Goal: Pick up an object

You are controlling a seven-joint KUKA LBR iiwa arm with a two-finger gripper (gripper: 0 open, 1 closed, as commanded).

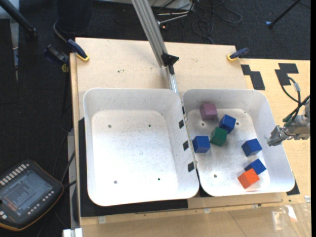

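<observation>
Nothing is picked up yet, as far as I can judge: every block lies loose on the floor of the right bin (266, 102), and the whole grasp is still ahead of me. My hand (274, 138) sits at the right rim of that bin, about halfway along it, poking in from the bench's right edge. It is small and blurred there, so I cannot tell how it is set, and I see nothing in it. It seems to be at or just over the rim; whether it touches the rim I cannot say.

The nearest candidate is the blue cube (252, 146), just inside the rim beside my hand. Toward the front right corner of the bin lies an orange cube (248, 178) with another blue block (256, 167) touching it from behind. Nearer the middle, a green cube (218, 136) sits against a blue one (227, 123), with a purple cube (209, 111) behind them toward the back wall, and one more blue cube (201, 144) close to the divider between the bins. The left bin (89, 132) holds no block I can see.

What remains: come over one block, descend, close, lift.
</observation>
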